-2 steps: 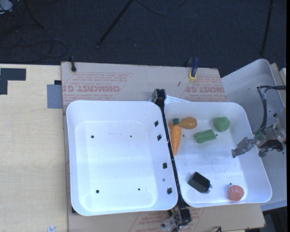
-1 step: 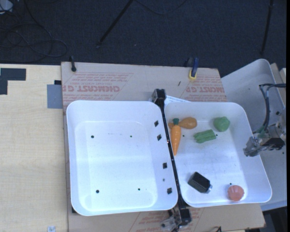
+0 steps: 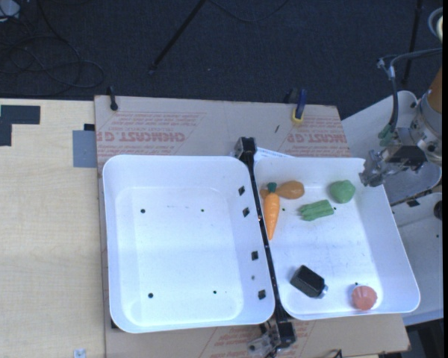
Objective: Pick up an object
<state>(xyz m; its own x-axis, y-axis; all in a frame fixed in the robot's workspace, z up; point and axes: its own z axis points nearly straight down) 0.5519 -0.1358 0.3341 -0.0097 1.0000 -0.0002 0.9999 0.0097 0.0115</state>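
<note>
One pink ball point(image 3: 364, 297), one black block point(image 3: 308, 282), one carrot point(image 3: 271, 212), two green pieces point(image 3: 316, 211); jaws' point(image 3: 375, 171) state unclear.

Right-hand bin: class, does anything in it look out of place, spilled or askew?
Nothing stands out. The right bin holds a toy carrot against the divider, an orange piece beside it, two green pieces, a black block and a pink ball, all lying loose inside the rim. The gripper sits at the bin's far right edge.

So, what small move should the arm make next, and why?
Probably move the gripper left and down toward the green ball. The gripper hangs at the right bin's far right edge, holding nothing I can see, and that ball lies closest to it.
</note>
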